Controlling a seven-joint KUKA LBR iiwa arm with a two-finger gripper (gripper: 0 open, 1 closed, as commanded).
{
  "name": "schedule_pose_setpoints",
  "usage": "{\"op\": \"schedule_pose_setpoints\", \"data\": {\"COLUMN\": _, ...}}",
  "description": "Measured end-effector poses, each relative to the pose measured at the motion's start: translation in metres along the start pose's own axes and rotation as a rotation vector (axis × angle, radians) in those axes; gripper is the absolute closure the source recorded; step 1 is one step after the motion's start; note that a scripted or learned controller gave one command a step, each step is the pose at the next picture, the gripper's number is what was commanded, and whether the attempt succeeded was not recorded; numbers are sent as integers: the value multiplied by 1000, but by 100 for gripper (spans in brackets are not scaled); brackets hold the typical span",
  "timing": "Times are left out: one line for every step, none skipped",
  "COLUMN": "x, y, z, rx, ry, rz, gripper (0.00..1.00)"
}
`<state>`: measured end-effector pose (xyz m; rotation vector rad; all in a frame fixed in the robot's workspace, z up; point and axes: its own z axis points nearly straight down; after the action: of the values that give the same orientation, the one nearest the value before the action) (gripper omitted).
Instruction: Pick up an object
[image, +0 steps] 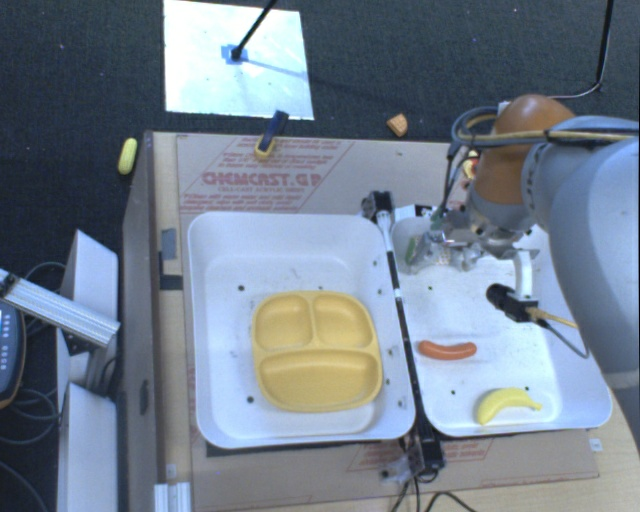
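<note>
A grey KUKA arm (585, 215) reaches in from the right and hangs its gripper (448, 248) low over the far corner of the right bin (592, 405), close to the divider between the two white bins on the table (240, 165). Nothing can be seen in the gripper's grasp, and from this angle it cannot be told whether the gripper is released or clenched.

The pick, by this evidence, is not yet made. Every candidate object lies at rest. An orange-red sausage (446, 349) lies flat near the middle of the right bin, well apart from the gripper. A yellow banana (505, 403) rests near that bin's front edge. A yellow divided plate (317, 350) sits alone in the left bin (215, 300). A small greenish item (411, 252) shows just beside the gripper in the corner, too blurred to name; judging by where the gripper hangs, it may be the intended target, though that is uncertain.

What appears done is the approach to one corner of the bin. What appears left is nearly everything that counts: closing on an object, holding it and raising it clear of the bin floor. If the sausage or banana is wanted instead, the arm would first have to travel toward the bin's front.
</note>
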<state>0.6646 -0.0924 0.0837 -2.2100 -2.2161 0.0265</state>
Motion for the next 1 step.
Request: {"op": "schedule_pose_setpoints", "data": {"x": -7, "y": -12, "z": -1, "rx": -22, "ry": 2, "rz": 1, "gripper": 0}}
